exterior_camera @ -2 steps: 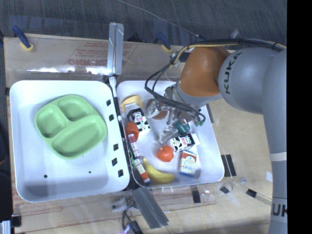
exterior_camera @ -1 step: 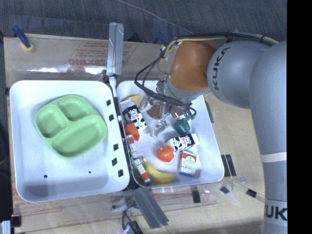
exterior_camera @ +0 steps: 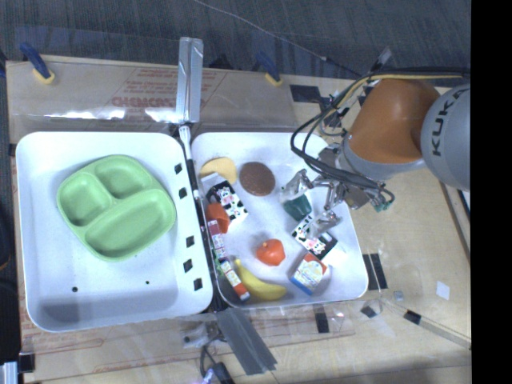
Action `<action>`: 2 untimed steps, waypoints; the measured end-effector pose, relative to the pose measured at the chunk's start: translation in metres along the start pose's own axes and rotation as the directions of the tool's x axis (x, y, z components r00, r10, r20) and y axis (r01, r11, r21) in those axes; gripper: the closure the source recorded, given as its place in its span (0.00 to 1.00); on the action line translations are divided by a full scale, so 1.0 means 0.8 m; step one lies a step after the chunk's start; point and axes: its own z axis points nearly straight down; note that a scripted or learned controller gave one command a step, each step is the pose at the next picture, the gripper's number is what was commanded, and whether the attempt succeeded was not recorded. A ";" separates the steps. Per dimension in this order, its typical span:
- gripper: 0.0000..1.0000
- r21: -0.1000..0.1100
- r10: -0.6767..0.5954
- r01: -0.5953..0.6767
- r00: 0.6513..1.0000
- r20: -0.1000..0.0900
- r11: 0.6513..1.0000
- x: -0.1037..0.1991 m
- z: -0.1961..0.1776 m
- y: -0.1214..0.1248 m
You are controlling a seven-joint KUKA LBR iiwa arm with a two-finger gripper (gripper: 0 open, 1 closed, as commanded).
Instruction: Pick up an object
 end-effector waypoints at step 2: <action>0.00 0.024 -0.038 0.038 0.999 -0.001 0.999 -0.069 0.046 0.091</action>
